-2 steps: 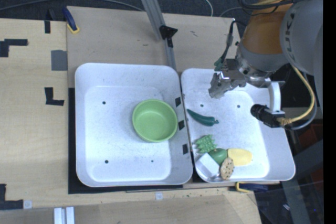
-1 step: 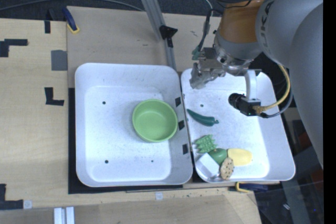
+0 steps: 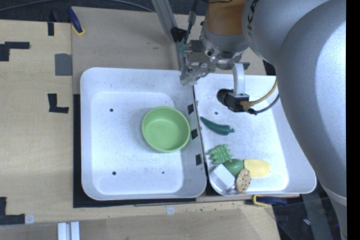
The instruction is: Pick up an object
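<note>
A: Where's the gripper (image 3: 190,77) sitting? Anything caught in it?

B: Parked at the back, right over the divide between the left bin (image 3: 101,121) and the right bin (image 3: 270,121); fingers too small and blurry here, can't tell if open or clenched; nothing visibly between them.

A: And the stuff to grab?

B: Green bowl (image 3: 166,129) upright in left bin, well apart from gripper; dark green pepper (image 3: 217,126) in right bin near the divider; at the front, a pale green bunch (image 3: 220,153), yellow piece (image 3: 257,167), probably a speckled cookie (image 3: 243,180).
</note>
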